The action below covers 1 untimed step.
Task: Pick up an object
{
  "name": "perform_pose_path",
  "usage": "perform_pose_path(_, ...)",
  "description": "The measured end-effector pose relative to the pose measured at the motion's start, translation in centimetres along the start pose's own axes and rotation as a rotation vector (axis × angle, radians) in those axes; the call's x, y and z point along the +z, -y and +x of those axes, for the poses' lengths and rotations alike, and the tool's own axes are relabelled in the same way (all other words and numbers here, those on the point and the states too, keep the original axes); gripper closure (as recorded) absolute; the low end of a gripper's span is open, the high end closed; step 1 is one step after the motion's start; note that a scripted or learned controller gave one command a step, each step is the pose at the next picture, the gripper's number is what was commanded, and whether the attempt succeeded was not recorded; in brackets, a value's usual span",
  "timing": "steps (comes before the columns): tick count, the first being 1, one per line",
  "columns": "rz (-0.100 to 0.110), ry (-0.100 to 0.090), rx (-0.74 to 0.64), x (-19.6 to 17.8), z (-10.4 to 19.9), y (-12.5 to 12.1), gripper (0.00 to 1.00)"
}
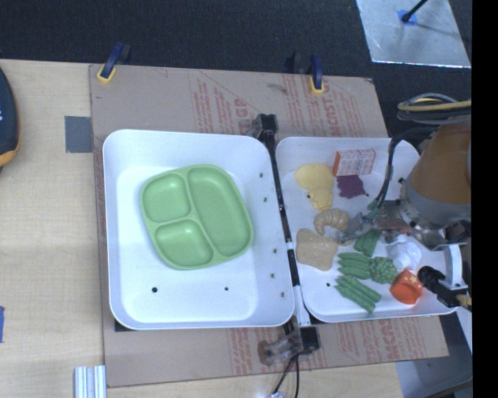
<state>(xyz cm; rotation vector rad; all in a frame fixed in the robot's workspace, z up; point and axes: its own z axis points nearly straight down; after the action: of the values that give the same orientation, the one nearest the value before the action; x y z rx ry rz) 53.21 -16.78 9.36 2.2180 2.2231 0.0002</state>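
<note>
The arm [436,177] leans in at three o'clock over the right bin [315,309], where toy food lies heaped: a croissant [331,220], green beans [357,291], a red piece [406,288]. The gripper [382,218] dips among them; whether its fingers are parted cannot be told. The green tray [197,215] sits alone in the left bin [133,297], likely as a drop spot.

Wooden bench [41,247] — dark, perhaps carpeted floor [191,15]

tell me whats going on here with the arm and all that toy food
A robot arm reaches in from the right over the right bin, which holds a jumble of toy food: a yellow piece, green beans, a purple piece and an orange piece. Its gripper sits low among them, nothing clearly held. The left bin holds a green divided plate.
</note>
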Motion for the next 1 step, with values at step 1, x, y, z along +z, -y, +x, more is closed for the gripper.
perform_pose_path(1,-0.001,-0.001,-0.003,-1.2,-0.03,-0.1,1.0)
